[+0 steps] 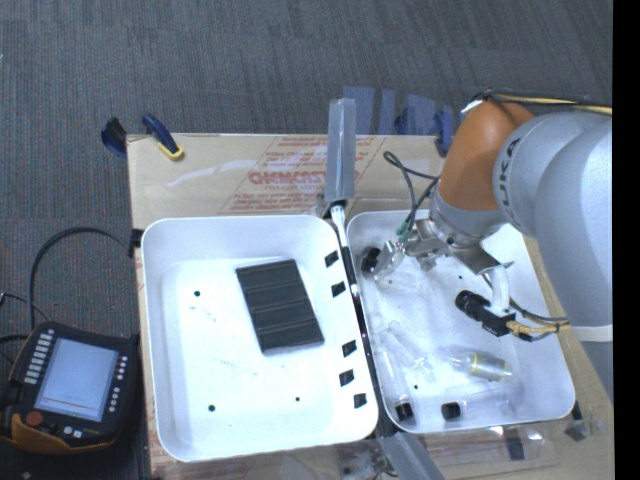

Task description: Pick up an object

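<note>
My gripper (392,256) is low in the right bin (545,388), near that bin's back left corner, with the grey arm and its orange band (478,163) above it to the right. A small black piece (370,260) sits right at the gripper's left side; whether it is held is unclear. Clear plastic pieces (400,353) lie in the middle of the right bin. A small clear bottle with a golden part (482,367) rests toward the front right. A dark ribbed rectangular block (279,306) lies flat in the left bin (170,408).
Two small black bits (450,409) lie at the right bin's front wall. A black connector with cable (480,308) hangs off the arm over the right bin. Black clips (345,348) line the divider between the bins. A teach pendant (70,378) sits on the floor at left.
</note>
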Action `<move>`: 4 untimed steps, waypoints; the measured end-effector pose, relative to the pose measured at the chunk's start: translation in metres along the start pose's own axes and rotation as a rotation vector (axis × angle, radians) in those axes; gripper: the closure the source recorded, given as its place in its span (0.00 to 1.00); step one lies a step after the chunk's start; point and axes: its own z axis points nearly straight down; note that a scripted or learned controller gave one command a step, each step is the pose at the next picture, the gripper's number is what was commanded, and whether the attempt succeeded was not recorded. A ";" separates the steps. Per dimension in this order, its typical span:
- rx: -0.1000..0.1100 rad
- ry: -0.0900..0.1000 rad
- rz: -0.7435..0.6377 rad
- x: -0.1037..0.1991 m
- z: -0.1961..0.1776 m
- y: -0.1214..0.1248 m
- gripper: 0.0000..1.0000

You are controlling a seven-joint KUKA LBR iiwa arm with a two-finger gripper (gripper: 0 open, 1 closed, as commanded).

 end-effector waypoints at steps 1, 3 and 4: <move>0.006 0.001 -0.025 0.001 0.009 -0.001 0.00; 0.006 0.002 -0.029 -0.005 0.009 -0.002 0.00; -0.012 -0.003 -0.053 -0.008 -0.039 0.001 0.00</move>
